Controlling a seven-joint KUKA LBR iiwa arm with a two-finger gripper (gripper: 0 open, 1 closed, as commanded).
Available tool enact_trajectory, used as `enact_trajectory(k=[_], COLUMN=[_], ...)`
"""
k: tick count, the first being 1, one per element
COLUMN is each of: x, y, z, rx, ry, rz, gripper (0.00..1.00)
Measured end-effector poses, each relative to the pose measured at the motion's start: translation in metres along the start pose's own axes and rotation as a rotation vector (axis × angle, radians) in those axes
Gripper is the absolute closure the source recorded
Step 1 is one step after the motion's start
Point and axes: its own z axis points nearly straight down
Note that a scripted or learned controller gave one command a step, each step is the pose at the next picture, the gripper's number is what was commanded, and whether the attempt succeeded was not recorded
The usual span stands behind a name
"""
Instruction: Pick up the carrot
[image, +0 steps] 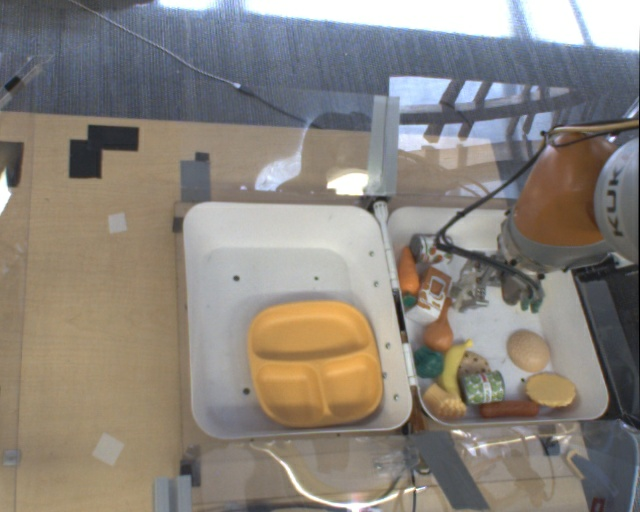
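The carrot (408, 270) lies in the right-hand bin (590, 370), tucked up against that bin's left wall, in the upper part of the bin. It is a short orange piece, smooth and plump, rounded at the top end and narrowing a little toward the bottom. It sits lengthwise along the wall, nearly parallel to it, resting flat on the white floor. Its lower end meets something green, though what that is cannot be made out. Just beside it on the right is a small brown-and-white carton (433, 290), close enough that the two look to be touching.
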Motion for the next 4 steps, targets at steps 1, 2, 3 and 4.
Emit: enact_trajectory(k=[1, 2, 3, 4], x=[0.09, 0.081, 0.085, 0.072], y=[-0.059, -0.092, -0.093, -0.01], z=[-0.003, -0.014, -0.064, -0.057], rx=[0.0, -0.002, -0.003, -0.007], ry=[0.016, 0.014, 0.01, 0.013], rz=[-0.145, -0.289, -0.628, -0.482], gripper=[1.0, 1.0, 1.0, 1.0])
